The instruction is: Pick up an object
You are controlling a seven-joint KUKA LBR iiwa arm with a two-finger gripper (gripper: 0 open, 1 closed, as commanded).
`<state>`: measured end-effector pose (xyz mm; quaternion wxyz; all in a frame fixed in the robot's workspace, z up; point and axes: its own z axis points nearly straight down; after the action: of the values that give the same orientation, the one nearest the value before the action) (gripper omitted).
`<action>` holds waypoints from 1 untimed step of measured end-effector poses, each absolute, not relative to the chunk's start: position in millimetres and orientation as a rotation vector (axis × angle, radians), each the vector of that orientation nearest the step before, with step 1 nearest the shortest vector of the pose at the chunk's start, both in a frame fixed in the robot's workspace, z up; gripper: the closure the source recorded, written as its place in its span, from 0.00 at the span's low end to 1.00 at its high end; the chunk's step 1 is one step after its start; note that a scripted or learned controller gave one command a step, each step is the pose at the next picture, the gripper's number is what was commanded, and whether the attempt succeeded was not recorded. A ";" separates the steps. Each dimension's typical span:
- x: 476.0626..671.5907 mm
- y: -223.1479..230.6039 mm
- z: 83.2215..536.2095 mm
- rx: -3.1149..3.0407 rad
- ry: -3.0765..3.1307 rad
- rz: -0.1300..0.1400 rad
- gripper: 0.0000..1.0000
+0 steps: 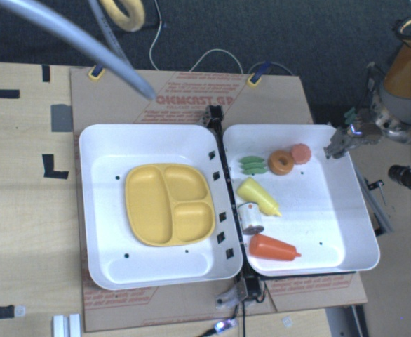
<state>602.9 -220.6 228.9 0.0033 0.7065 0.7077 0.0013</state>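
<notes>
Sitting side by side on a cardboard sheet (191, 97), two white bins: left bin (100, 146) holding one yellow divided plate (169, 203) with bare white floor open all round it, right bin (346, 216) carrying five small things crowded toward its left wall, with its right half bare and open. Reaching in at the upper right, just outside the right bin's far right corner, grey arm (395, 111) ending in a gripper (337, 146) poised over the rim, nothing seen between the jaws; cannot tell whether apart or together. Lying well left of the gripper, counted one each: orange carrot (274, 248) near the front rim, yellow corn-like piece (259, 196) mid-bin, small white canister (250, 217) just beside the dividing wall, green leafy piece (252, 164), brown doughnut (282, 162) touching a pink round piece (301, 153), nearest to the gripper yet apart from it.
</notes>
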 end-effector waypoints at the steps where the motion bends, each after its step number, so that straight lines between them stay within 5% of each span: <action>1: 604.0 -220.2 270.0 2.217 2.221 0.003 1.00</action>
<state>604.0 -220.2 270.0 0.0019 0.7065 0.7078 0.0008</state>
